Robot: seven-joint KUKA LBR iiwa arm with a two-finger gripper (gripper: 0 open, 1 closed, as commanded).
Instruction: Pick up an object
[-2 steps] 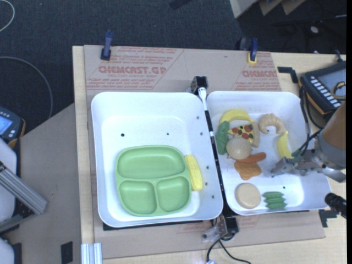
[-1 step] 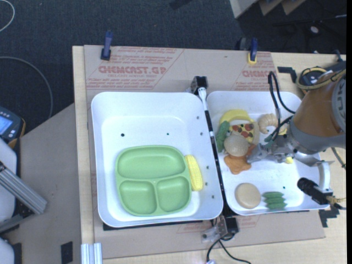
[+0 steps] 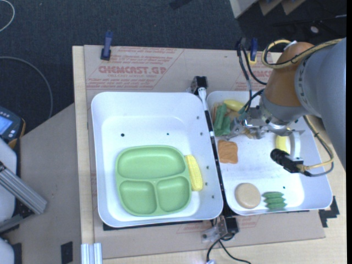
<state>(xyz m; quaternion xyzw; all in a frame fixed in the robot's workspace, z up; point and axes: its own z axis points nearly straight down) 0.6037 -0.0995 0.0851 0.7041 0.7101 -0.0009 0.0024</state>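
One pincer [image 3: 248, 122] hung low over the right bin's [image 3: 313, 197] far-left part; whether it was released or clenched I cannot tell. The green bean pod [image 3: 221, 120] lay just beside it on the left, its long axis running near to far, with the orange-brown piece [image 3: 227, 151] nearer the camera. The left bin [image 3: 104, 114] held a green divided plate [image 3: 153, 179] and a corn cob [image 3: 193, 172] touching its right edge.

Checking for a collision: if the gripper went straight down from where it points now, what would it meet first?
Probably the right bin's white floor beside the green beans; depth is unclear from above.
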